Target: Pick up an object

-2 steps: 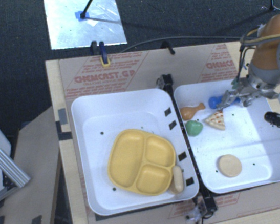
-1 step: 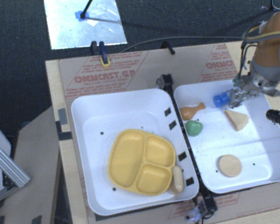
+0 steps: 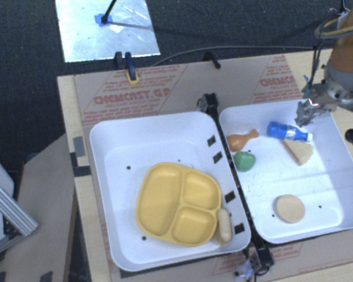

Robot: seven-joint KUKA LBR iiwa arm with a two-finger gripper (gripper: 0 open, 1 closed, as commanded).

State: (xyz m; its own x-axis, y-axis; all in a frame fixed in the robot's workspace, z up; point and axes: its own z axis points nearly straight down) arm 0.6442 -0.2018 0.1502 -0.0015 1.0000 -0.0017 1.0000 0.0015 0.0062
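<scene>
Presently, the jaws (image 3: pixel 305 112), whose state cannot be told, hover just beside the blue bottle (image 3: pixel 288 131) in the right bin (image 3: pixel 349 210). Risk: the cylinder may roll aside against the cheese wedge (image 3: pixel 300 151).

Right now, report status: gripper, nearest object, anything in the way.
Gripper over right bin's far edge, nothing seen in it. Blue bottle just beside it, tan wedge touching the bottle. Path clear.

Blue bottle (image 3: pixel 288 132) lies flat in right bin, touching tan wedge (image 3: pixel 300 151).
</scene>
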